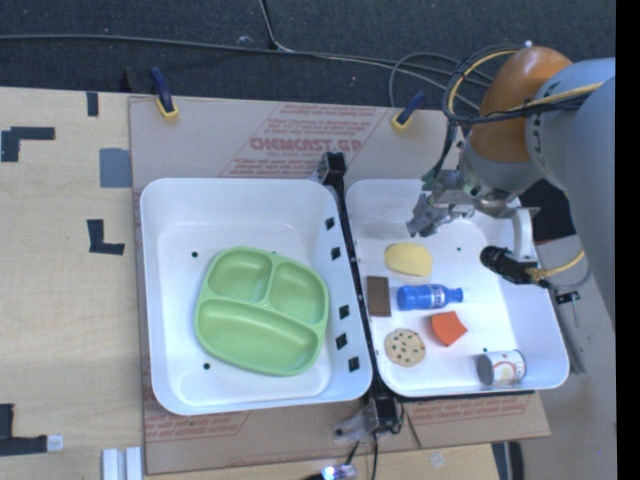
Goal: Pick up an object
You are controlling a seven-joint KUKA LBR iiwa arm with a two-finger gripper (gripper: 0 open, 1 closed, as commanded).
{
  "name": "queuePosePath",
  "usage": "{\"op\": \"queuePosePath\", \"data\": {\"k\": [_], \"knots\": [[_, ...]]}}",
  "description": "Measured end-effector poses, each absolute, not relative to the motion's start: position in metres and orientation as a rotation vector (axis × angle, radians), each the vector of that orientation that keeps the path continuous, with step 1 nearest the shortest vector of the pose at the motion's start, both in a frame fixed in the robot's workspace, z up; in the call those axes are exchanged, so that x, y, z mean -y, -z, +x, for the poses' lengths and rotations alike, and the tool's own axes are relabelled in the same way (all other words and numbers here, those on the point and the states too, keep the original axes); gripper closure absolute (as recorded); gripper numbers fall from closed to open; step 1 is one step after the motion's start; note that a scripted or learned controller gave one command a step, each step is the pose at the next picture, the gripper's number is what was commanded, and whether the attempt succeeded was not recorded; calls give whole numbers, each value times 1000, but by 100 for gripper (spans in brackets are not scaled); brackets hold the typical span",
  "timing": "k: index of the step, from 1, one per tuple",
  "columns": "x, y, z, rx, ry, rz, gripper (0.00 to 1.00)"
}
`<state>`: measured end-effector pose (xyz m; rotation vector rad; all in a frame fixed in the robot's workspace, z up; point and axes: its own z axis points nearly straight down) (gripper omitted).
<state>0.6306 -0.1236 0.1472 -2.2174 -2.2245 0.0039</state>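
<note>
The gripper hangs over the far half of the right bin, just beyond the yellow lump it seems lined up to take, holding nothing I can see, while the bottle, cookie, orange block and can lie nearer the bin's front edge.

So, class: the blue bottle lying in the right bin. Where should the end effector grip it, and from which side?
Probably across the middle of the blue bottle's body, coming straight down from above. It lies on its side, long axis running left-right, with the brown block at its left end and the orange block just below, so closing across the narrow width looks easiest.
</note>
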Motion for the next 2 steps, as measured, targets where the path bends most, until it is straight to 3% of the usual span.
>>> {"op": "queuePosePath", "data": {"k": [1,2], "knots": [[133,-203,629,2225,2,-2223,100],[132,-207,630,2224,0,-2220,100]]}}
